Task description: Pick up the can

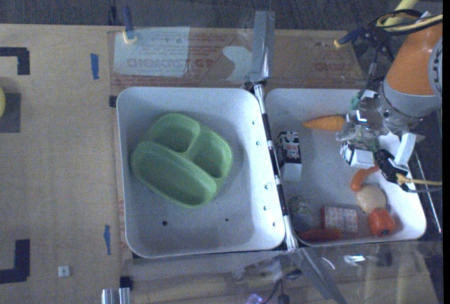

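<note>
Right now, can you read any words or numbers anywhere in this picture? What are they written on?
Clear sheet behind the left bin: red lettering, seen as if mirrored and too blurred to read.
Small carton in the right bin: a dark picture on its side, no words I can make out.
Flat reddish packet: printing too small to read.
Can: label too blurred to read.
Nothing here can be quoted for sure.

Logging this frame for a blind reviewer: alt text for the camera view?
The grey arm's tool hangs over the right white bin, far from the small round can at that bin's near-left corner. An orange carrot and a small carton lie there too; the left white bin holds a green divided plate.
</note>
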You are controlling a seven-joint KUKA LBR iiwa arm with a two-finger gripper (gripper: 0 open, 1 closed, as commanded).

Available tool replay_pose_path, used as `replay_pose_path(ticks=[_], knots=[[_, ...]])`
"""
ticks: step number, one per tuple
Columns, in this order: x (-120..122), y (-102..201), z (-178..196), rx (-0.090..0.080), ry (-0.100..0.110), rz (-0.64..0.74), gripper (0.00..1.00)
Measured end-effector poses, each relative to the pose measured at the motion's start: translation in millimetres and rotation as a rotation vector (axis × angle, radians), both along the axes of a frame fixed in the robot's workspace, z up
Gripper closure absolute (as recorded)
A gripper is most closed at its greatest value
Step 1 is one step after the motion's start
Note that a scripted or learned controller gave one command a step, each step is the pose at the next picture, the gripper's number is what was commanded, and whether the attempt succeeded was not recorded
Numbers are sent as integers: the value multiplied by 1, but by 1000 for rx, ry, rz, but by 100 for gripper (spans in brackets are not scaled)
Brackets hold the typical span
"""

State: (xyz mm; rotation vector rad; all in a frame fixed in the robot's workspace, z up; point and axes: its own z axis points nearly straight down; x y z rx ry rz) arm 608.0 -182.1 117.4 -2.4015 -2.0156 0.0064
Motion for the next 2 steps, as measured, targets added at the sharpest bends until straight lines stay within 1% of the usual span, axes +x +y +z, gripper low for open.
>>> replay_pose_path(ticks=[1, 2], knots=[[2, 2, 2, 2, -4, 3, 0], [2, 2, 11, 1, -3, 2, 100]])
